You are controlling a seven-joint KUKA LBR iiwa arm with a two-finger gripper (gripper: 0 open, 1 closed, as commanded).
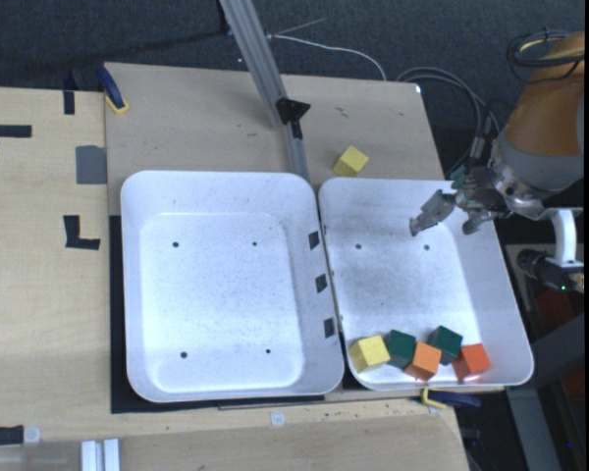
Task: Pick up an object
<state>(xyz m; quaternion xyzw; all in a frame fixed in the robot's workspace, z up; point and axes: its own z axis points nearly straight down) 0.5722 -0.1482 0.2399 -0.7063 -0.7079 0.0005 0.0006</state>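
Hanging over the right bin (491, 263) at the frame's right, the gripper (450, 216) has its fingers apart with nothing between them. Small hard-edged blocks cluster in that bin's lower corner: yellow block (370, 350), green block (401, 344), orange block (425, 360), red block (472, 359). Another yellow cube (351, 161) sits on the wooden bench above

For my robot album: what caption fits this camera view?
The tool hovers over the right bin, far from the blocks in its near corner.
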